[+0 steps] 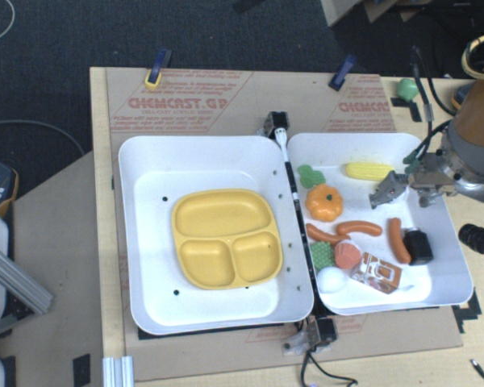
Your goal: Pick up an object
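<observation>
Arm (474, 135): cut off at right. Gripper (390, 190): finger state cannot be told, over right bin (444, 289), beside corn (369, 170).

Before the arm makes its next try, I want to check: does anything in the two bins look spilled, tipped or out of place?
Nothing stands out. The yellow three-compartment tray lies flat in the left white bin. The toy foods, such as the orange pumpkin and yellow corn cob, lie loosely inside the right white bin.
</observation>
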Action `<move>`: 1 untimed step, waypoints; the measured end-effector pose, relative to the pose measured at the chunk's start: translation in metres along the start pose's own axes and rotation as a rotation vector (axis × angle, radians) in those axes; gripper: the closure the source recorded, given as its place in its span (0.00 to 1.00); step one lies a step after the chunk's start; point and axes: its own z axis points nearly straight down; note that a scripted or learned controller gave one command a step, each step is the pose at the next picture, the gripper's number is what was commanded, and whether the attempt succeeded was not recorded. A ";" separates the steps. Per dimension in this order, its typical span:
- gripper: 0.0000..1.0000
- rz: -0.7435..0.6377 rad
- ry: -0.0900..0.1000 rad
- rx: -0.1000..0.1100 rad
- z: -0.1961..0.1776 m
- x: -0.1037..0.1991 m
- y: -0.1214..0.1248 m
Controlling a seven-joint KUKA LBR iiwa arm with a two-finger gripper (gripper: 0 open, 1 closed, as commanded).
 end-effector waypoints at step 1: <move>0.00 0.001 0.001 0.004 0.048 -0.009 -0.001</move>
